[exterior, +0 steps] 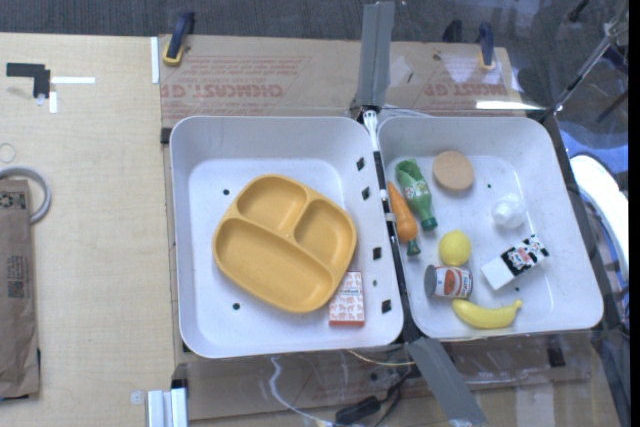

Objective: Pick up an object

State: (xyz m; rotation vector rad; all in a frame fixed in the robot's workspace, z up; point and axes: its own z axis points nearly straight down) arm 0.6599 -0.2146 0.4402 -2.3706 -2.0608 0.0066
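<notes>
Yellow: one tray (285, 243), lemon (455, 247), banana (486, 313) (one bottle (416, 195) too).

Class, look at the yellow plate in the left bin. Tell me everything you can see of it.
The plate is a yellow-orange divided dish, plastic by its look, with rounded corners and three compartments: one long, two smaller. It lies flat, right side up, turned at an angle on the floor of the left bin. A small red and white box lies at its lower right corner.

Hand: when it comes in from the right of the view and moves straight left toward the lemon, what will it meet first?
Probably the black-and-white carton, which lies right of the lemon on that line; if it travels low, the right bin's wall comes first. Height cannot be judged.
</notes>
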